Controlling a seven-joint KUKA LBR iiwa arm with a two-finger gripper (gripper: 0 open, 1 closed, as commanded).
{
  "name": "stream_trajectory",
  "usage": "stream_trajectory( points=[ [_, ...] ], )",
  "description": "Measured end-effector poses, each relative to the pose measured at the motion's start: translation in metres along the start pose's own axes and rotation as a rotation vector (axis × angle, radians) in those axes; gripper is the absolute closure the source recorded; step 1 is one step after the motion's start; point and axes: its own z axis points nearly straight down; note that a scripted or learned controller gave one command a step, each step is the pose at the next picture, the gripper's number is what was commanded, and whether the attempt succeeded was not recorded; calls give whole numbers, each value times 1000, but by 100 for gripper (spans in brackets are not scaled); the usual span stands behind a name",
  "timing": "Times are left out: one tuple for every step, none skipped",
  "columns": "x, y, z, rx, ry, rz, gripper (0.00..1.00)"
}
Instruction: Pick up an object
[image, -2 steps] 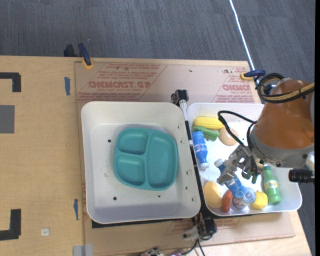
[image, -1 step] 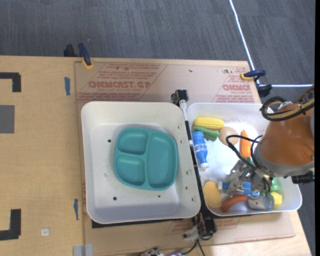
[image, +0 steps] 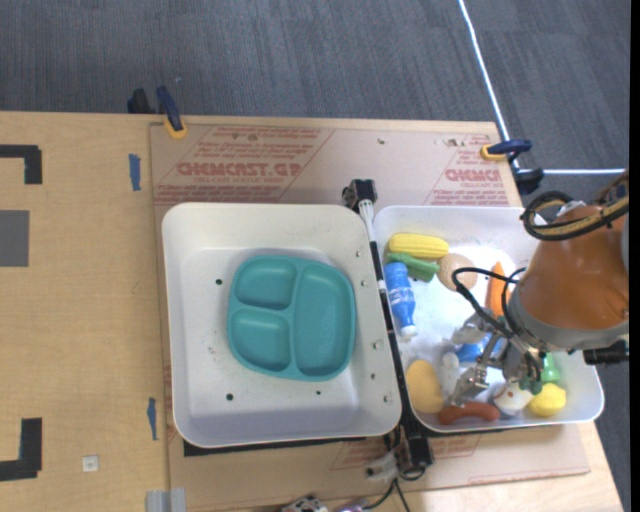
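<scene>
Claw (image: 478, 378) low in right bin (image: 590, 405), sausage (image: 468, 411) just below

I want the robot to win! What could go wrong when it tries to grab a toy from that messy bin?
The gripper is low in the right bin, where the toys are packed close together. It might pinch two at once, or nudge the red sausage and the yellow lemon aside and come up with nothing. Round toys like the yellow egg shape could also slip away.
</scene>
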Motion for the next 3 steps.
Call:
stream_trajectory(
  points=[
    [-29,29,14,1,4,123,0],
    [-76,41,16,2,6,352,0],
    [-98,-52,16,3,8,468,0]
  ],
)
